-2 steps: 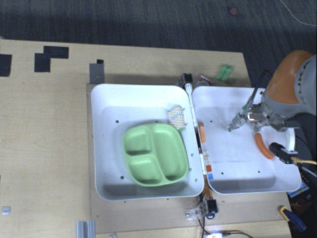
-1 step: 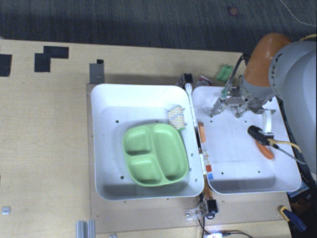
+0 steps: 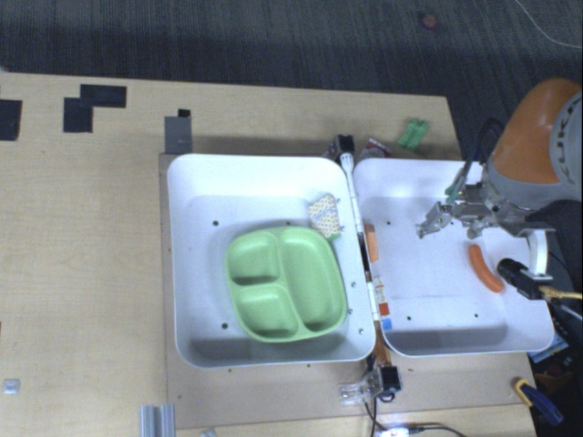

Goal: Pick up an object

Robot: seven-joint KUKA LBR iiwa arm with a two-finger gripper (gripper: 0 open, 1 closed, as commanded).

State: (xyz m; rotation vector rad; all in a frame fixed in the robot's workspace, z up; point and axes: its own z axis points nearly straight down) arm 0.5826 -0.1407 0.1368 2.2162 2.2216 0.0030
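Sausage (image 3: 485, 269) in right bin, beside jaws (image 3: 437, 222)

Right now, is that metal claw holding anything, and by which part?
Nothing: the two-finger gripper hangs open above the right white bin, apart from the orange sausage-shaped toy.

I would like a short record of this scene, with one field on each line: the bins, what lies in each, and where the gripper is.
left bin: holds a green divided plate and a small patterned object at the plate's upper right corner
right bin: holds an orange sausage-shaped object near its right side
gripper: over the right bin, left of the orange object, nothing seen between its fingers
bench: light wood, both bins side by side
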